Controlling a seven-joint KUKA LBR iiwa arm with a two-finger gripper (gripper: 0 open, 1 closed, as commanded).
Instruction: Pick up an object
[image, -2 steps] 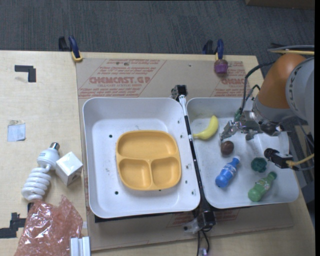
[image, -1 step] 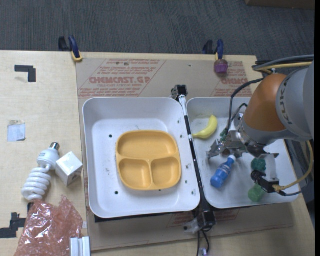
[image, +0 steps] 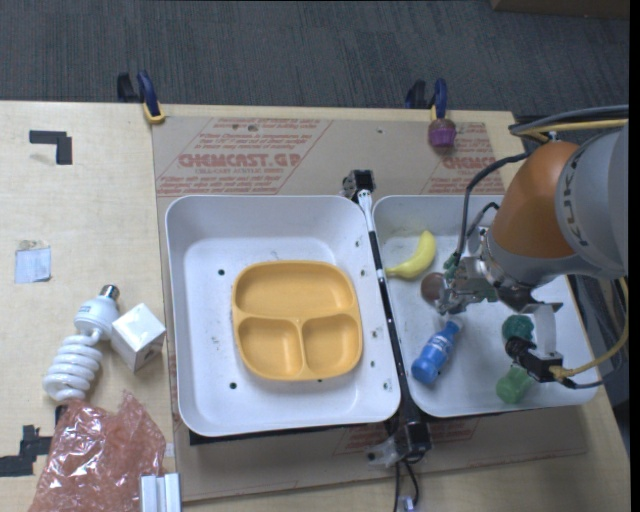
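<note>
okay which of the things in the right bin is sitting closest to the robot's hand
The blue bottle: its top end lies just below the hand. The banana lies farther up-left, and the green objects sit off toward the bin's right side.

even overhead light, soft shadows (faint), slightly grainy, mild blur

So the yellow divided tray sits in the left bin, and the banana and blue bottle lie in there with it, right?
Not quite. The yellow divided tray does sit in the left bin, but the banana and blue bottle lie in the right bin, as the camera view shows.
</note>
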